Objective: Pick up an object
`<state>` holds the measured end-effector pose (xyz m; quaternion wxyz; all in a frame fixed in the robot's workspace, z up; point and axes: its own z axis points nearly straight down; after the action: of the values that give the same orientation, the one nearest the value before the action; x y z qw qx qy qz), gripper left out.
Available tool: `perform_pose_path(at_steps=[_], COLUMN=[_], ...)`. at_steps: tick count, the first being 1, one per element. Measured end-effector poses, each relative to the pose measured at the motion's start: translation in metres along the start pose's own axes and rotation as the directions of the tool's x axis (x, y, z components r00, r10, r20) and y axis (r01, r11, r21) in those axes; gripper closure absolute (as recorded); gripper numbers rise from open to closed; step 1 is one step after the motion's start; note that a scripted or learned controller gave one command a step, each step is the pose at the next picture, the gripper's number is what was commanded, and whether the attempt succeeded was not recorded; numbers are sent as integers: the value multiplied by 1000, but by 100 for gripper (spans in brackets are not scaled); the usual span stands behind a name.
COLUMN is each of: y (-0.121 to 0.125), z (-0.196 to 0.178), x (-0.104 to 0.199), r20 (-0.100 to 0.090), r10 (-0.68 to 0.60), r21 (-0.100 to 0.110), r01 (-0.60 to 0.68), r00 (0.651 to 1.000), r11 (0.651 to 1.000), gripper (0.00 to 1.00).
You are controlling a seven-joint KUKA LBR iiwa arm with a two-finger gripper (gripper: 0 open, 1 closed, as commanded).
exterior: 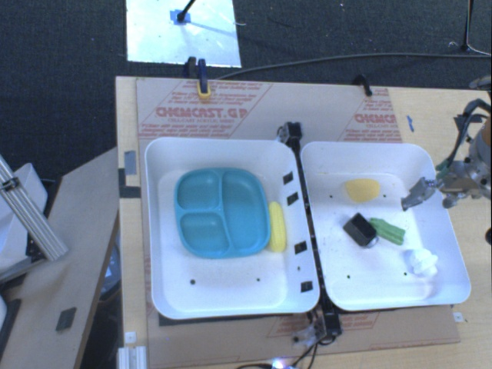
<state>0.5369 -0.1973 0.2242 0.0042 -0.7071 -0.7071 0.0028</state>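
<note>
We saw the gripper (419, 194) hanging over the right bin (442, 241) by its right wall, nothing in it; couldn't tell if it was open or closed.

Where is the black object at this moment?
The black object lies in the right bin, near its middle, touching the green object on its right and below the yellow piece.

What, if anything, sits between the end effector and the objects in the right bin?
Nothing visible. The end effector hangs over the right bin's right side, with bare bin floor between it and the yellow piece, black block, green piece and white lump.
</note>
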Motion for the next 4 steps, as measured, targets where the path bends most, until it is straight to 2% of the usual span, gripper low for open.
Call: perform_pose_path(at_steps=[1, 2, 3, 4], y=[3, 3, 9, 9], z=[-7, 41, 101, 142], x=[1, -9, -4, -4], r20=[3, 2, 1, 2], r10=[-4, -1, -1, -1], r21=[-11, -8, -9, -9], r01=[4, 1, 1, 1], r00=[1000, 1000, 1000, 1000], r11=[1000, 1000, 1000, 1000], gripper=[0, 0, 0, 0])
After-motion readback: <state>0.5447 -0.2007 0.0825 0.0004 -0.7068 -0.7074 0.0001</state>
